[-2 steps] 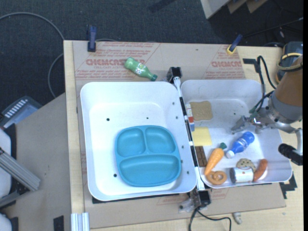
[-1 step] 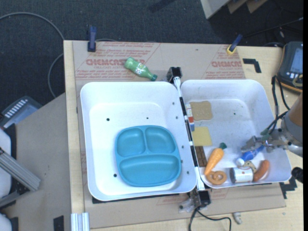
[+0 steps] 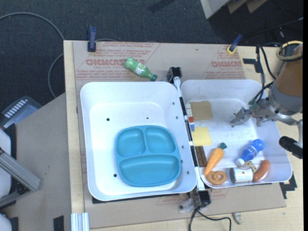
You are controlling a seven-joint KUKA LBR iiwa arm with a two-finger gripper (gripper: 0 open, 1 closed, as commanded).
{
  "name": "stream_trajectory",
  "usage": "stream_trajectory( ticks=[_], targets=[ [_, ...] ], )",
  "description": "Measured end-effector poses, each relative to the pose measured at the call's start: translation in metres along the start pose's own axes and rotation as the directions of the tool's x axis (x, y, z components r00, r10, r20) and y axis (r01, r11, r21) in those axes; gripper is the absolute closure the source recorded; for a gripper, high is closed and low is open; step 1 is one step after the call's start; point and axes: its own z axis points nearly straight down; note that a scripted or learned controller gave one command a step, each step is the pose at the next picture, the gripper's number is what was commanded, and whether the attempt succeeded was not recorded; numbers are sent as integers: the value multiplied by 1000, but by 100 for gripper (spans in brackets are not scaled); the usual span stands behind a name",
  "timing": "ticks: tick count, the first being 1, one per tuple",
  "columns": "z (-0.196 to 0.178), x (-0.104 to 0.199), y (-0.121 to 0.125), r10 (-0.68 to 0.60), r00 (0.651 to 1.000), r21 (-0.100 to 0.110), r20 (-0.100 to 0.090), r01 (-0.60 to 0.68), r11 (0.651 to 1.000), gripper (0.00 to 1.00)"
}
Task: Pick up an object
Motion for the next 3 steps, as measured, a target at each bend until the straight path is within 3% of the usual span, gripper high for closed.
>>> stream_trajectory(
  ticks=[1, 2, 3],
  targets=[
    [2, -26, -50, 3, 1000, 3, 0, -3, 1000, 0],
    [45, 29, 13, 0, 1000, 0, 0, 0, 1000, 0],
    [-56, 118, 35, 0, 1000, -1, -1, 0, 1000, 0]
  ],
)
